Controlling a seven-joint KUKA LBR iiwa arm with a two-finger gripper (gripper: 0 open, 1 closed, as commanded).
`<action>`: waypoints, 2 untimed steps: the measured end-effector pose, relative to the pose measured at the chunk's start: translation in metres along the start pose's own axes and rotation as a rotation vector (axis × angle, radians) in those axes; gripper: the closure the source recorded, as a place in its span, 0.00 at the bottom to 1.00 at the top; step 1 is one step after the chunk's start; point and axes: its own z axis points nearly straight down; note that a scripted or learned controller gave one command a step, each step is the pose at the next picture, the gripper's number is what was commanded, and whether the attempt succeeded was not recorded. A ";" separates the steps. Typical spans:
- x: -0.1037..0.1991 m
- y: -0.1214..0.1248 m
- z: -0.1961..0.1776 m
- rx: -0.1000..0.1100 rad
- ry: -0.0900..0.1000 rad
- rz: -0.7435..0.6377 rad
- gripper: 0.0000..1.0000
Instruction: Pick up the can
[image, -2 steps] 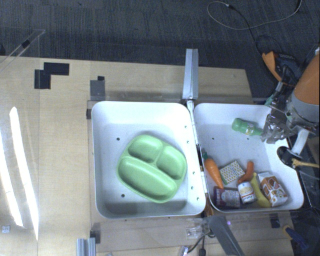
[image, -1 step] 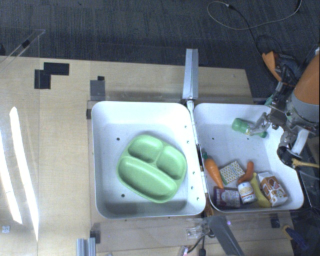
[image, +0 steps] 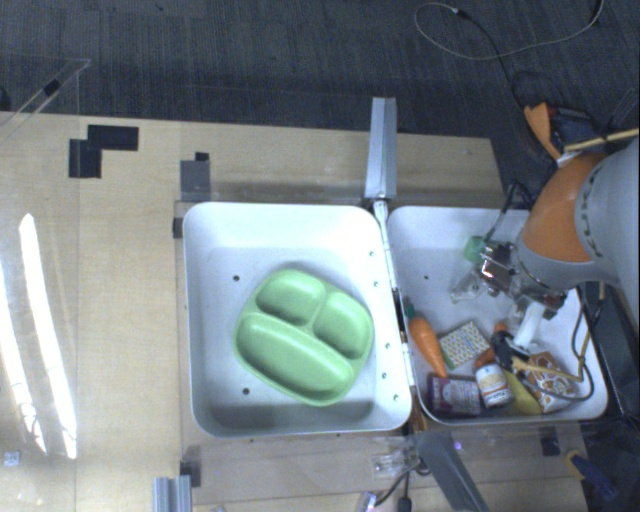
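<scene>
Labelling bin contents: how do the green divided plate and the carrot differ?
The green divided plate is broad and sits alone in the left bin; the carrot is slim, orange, and crowded among clutter in the right bin. The plate has three compartments; the carrot has none. Both lie flat.

Two bins sit side by side on the surface (image: 120, 300). The left bin (image: 210, 400) holds a divided tray (image: 303, 335), lying near its middle. In the right bin (image: 430, 240), things crowd the near edge: a carrot (image: 427, 345) beside the dividing wall, a can (image: 453, 394) just in front of it, a small jar (image: 491, 385) to the can's right. The arm (image: 580, 220) reaches over that bin's right side.
</scene>
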 end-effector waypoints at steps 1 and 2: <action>-0.009 0.068 0.002 0.003 -0.003 0.025 0.00; 0.002 0.093 -0.055 0.002 -0.003 -0.086 0.00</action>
